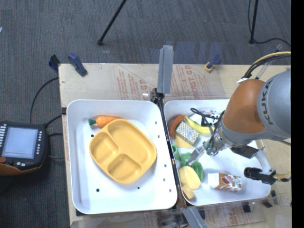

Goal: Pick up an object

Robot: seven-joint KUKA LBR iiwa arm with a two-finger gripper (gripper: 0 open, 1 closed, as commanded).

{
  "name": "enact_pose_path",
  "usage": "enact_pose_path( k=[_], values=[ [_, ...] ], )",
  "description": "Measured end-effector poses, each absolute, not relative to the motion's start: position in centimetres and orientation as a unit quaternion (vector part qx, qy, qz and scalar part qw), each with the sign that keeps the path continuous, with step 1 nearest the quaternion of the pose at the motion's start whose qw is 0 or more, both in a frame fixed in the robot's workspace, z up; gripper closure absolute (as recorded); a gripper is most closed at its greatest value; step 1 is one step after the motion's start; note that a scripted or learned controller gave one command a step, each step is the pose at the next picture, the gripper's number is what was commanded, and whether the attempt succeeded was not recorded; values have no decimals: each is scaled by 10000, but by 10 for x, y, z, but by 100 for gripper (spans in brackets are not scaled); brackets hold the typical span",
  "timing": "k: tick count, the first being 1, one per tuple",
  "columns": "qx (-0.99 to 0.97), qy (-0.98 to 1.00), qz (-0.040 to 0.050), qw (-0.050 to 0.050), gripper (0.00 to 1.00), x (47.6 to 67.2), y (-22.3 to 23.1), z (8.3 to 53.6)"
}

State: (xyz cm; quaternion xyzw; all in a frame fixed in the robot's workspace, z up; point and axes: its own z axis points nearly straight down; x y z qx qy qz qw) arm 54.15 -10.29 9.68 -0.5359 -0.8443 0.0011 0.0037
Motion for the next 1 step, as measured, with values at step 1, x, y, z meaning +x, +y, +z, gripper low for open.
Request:
enact_pose_path(
  k=[1],
  values=[
    [-4809, -8768, 10, 29, 0, 596, -109, 96]
  ],
)
